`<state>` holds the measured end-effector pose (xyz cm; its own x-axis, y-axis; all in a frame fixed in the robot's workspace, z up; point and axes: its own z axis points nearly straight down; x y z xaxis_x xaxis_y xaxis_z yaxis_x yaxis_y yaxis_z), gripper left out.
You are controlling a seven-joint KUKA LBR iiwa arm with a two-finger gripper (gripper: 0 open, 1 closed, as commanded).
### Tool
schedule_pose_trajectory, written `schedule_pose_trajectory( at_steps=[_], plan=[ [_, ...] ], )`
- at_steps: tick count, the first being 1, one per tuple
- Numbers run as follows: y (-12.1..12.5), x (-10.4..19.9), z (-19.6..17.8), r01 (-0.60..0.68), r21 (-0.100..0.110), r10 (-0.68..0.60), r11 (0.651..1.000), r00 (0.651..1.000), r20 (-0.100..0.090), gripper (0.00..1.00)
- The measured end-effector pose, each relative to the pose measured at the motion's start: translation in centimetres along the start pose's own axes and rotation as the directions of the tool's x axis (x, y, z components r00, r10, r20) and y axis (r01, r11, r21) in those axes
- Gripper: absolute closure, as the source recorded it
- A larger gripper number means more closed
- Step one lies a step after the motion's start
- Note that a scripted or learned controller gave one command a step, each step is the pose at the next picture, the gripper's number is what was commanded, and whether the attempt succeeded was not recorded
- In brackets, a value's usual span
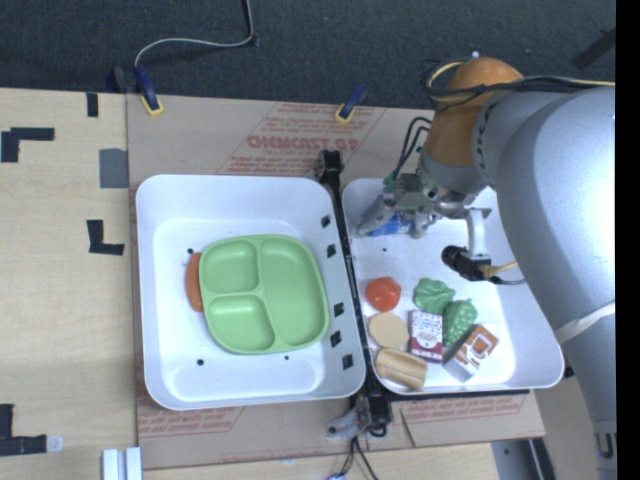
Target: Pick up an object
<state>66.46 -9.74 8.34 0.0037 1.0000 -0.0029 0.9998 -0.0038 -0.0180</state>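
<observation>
The left bin is mostly taken up by a green tray, with an orange item wedged between the tray and the left wall; bare floor is left along the far and near edges. In the right bin, the arm and gripper crowd the far end. Tomato, greens, boxes and bread cluster at the near end, leaving an open strip between the two groups
</observation>
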Motion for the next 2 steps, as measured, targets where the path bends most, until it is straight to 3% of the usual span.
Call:
schedule_pose_trajectory(
  at_steps=[2],
  plan=[
    [0.03, -0.14, -0.01, 0.002, 0.001, -0.002, 1.000, 1.000, -0.004, 0.00]
  ],
)
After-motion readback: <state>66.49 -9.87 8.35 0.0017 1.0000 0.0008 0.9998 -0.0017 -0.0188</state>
